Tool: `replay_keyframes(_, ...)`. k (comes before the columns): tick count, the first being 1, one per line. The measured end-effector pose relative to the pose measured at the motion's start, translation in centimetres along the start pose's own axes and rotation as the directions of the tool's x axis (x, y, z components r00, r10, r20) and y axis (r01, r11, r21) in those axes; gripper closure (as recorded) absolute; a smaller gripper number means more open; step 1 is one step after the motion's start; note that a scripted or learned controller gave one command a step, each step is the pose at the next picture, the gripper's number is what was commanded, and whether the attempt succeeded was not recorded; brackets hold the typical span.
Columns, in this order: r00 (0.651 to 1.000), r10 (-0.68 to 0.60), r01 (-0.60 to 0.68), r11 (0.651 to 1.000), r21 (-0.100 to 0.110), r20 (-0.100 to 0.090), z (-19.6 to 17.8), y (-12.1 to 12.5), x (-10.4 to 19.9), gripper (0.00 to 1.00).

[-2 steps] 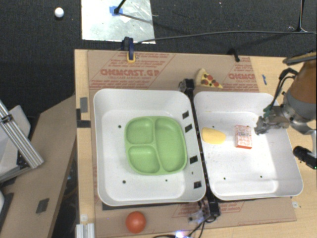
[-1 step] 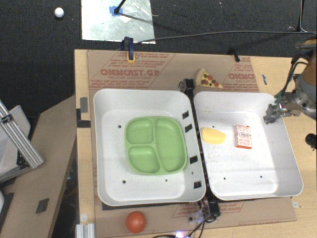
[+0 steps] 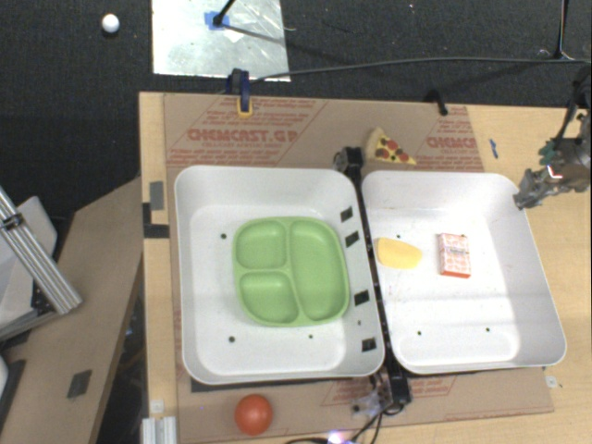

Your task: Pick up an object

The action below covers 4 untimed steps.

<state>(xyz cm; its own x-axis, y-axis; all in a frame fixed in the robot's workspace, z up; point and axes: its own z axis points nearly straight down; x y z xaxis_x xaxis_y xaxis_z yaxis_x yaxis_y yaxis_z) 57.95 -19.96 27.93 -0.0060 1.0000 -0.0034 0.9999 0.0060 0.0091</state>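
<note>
From my seat I see the gripper [image 3: 535, 192] at the far right rim of the right bin [image 3: 481, 345], though I cannot tell its state from this angle. Inside that bin lie a yellow piece [image 3: 399, 252] near the left wall and an orange carton [image 3: 453, 254] just beside it, apart from the gripper; the left bin [image 3: 199, 340] holds a green divided tray [image 3: 289, 270]

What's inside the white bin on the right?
The right bin holds a yellow piece near its left wall and a small orange-red packet beside it, apart. Both lie flat; their undersides are hidden.
</note>
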Motion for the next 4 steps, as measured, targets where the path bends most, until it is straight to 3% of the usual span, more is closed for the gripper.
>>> replay_keyframes(4,1.0,-0.004,0.004,1.0,0.006,-0.005,1.0,1.5,21.7,1.0)
